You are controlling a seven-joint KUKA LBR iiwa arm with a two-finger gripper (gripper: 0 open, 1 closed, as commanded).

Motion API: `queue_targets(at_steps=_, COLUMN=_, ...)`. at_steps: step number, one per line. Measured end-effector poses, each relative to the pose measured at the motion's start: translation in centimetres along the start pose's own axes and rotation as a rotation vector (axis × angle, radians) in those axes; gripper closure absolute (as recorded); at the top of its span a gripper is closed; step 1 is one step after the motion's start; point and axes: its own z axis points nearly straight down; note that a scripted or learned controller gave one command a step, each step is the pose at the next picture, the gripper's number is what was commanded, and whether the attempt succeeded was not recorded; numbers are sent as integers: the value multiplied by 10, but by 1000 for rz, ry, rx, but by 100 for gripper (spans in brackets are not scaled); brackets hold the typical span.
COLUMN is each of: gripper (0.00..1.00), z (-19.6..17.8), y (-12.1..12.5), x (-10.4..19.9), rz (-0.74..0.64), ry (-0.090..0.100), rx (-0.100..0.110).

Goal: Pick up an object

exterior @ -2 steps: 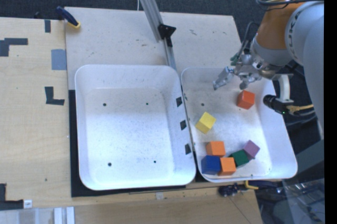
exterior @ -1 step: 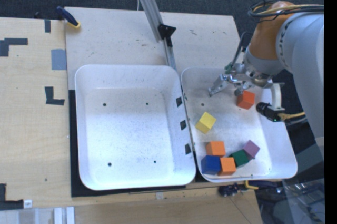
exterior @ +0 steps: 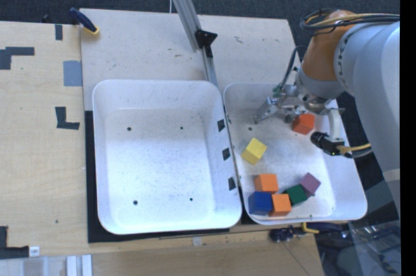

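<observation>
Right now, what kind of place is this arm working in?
Likely a robotics lab test bench: two white bins on a taped plywood table, small coloured blocks as grasp targets, and the pincer above one bin.

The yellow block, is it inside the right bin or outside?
Inside: the yellow block lies on the right bin's floor, apart from the other blocks.

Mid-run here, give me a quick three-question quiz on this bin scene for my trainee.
1. True or false: the yellow cube lies in the right white bin.
2. Which block touches the blue cube? A) purple block B) orange cube in the front cluster C) yellow cube
3. Fill in: the red-orange block beside the gripper lies near the bin's ____ wall.

Key: 1 true; 2 B; 3 right.
</observation>
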Motion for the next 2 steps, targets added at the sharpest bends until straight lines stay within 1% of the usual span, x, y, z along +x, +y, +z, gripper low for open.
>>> queue_targets(at_steps=1, gripper=100, z=-11, y=1, x=1, rz=-2, ry=0, rx=-2)
queue_targets(at_steps=2, gripper=100, z=-74, y=0, x=-4, rz=1, ry=0, rx=-10)
